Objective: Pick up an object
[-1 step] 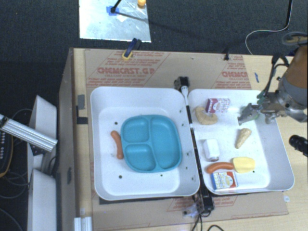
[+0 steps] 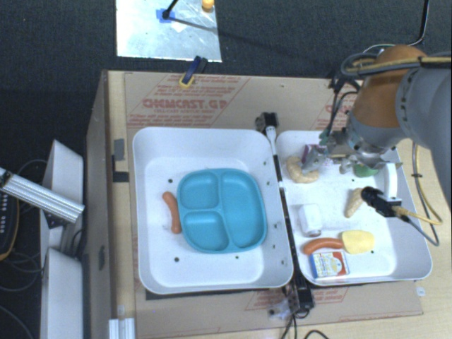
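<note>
Bench (image 2: pixel 176 104): brown sheet with red lettering, bearing two shallow white bins side by side.
Arm (image 2: pixel 417 97): grey, with an orange band above the wrist; reaches in from the right, over the far part of the right bin.
Left bin (image 2: pixel 152 189): holds the tray and one sausage.
Right bin (image 2: pixel 413 249): holds the remaining small items; the gripper hangs above its far left part.
Tray (image 2: pixel 221 210): blue, three compartments, lying flat near the middle of the left bin.
Gripper (image 2: pixel 311 159): points down at the bun; nothing is visibly held between its tips, and whether they stand apart or together cannot be made out.
Bun (image 2: pixel 304 171): pale, curved, at the far left of the right bin, directly beneath the gripper tip; contact cannot be judged.
Carton (image 2: pixel 329 264): small, blue and white with a red patch, at the near edge of the right bin.
Yellow piece (image 2: pixel 359 242): rounded, just beyond the carton, touching the end of the red sausage.
White block (image 2: pixel 310 219): near the middle of the right bin, just beyond the red sausage.
Red sausage (image 2: pixel 321 245): lies crosswise between the white block and the carton.
Orange sausage (image 2: pixel 171 212): lies in the left bin, just left of the tray.
Tan piece (image 2: pixel 352 203): small, right of the white block, beside a black part of the arm.
</note>
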### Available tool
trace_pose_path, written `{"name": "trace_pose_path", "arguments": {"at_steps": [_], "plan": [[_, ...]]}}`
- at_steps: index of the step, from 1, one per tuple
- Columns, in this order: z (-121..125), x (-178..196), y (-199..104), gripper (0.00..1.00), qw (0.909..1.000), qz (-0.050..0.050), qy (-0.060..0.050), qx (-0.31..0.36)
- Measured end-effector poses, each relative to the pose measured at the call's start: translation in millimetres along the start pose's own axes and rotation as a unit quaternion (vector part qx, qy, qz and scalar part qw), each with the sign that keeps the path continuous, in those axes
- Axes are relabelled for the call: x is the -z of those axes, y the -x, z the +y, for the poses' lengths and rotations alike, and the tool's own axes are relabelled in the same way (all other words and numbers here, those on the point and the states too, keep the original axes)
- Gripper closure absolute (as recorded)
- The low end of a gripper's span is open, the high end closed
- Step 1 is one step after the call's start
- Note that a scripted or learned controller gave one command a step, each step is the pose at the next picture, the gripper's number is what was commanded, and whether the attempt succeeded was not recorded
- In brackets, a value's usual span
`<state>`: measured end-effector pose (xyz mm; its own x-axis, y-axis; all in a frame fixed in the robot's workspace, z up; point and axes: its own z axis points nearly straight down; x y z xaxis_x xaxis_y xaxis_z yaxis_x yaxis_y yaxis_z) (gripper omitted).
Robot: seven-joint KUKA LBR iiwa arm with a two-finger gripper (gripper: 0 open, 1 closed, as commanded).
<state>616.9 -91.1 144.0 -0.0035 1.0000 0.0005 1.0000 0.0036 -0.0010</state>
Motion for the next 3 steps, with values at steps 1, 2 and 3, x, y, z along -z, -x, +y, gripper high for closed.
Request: {"name": "trace_pose_path", "arguments": {"at_steps": [1,2,3], "plan": [[46,-51,6,0.00,1.0000,-0.001,0.001,-0.001],[52,-59,49,0.00,1.0000,-0.001,0.001,-0.001],[54,-46,49,1.00,1.0000,-0.002,0.005,0.000]]}}
